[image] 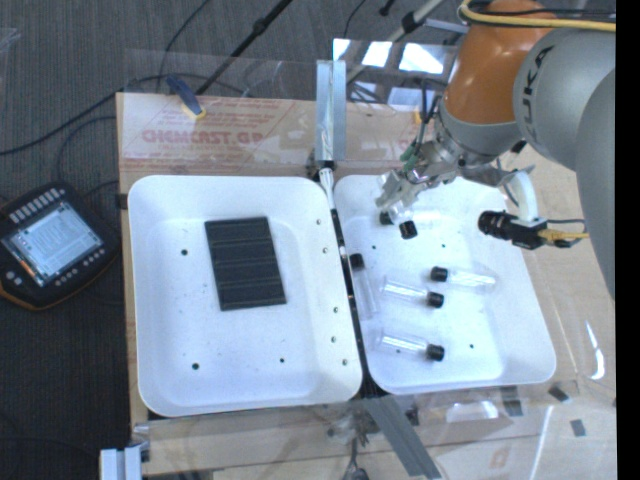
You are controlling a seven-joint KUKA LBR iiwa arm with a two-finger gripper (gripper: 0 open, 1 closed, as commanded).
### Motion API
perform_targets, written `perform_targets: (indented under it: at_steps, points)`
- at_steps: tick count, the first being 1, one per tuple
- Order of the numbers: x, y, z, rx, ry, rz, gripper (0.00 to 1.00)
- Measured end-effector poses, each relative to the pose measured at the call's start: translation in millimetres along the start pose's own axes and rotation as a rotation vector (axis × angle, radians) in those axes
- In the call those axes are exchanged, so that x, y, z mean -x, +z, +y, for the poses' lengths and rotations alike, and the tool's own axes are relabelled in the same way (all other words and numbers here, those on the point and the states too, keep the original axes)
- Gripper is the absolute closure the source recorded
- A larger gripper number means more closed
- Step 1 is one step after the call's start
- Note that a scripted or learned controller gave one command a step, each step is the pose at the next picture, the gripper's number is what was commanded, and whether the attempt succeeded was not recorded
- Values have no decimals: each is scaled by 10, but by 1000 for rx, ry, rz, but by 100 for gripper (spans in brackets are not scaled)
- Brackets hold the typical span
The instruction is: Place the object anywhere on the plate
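Observation:
A black ribbed plate (245, 262) lies flat in the middle of the left bin (160, 368). Several clear tubes with black caps lie in the right bin (520, 358): one tube (465, 279) right of centre, one tube (408, 291) below it, one tube (404, 344) near the front. Another tube (360, 286) rests along the divider. My gripper (396, 224) hangs over the back left part of the right bin. Its two dark fingertips (407, 230) stand apart with nothing visible between them. It is apart from the tubes and well right of the plate.
The raised rim between the two bins (340, 268) runs under the path from tubes to plate. A metal upright (328, 108) stands behind the divider. A black cable fitting (505, 226) hangs off the wrist. A teach pendant (50, 243) lies left of the bench.

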State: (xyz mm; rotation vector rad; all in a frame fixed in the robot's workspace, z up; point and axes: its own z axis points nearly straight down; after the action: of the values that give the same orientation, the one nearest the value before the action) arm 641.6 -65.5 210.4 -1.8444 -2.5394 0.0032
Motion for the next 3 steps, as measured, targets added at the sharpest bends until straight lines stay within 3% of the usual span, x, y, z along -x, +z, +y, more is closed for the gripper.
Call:
perform_targets:
  at_steps: [1,2,3]
  points:
    - [-867,307,-320,-3,51,1,100]
    - [-1810,303,-323,-3,44,0,100]
    - [-2444,342,145,-3,-334,0,100]
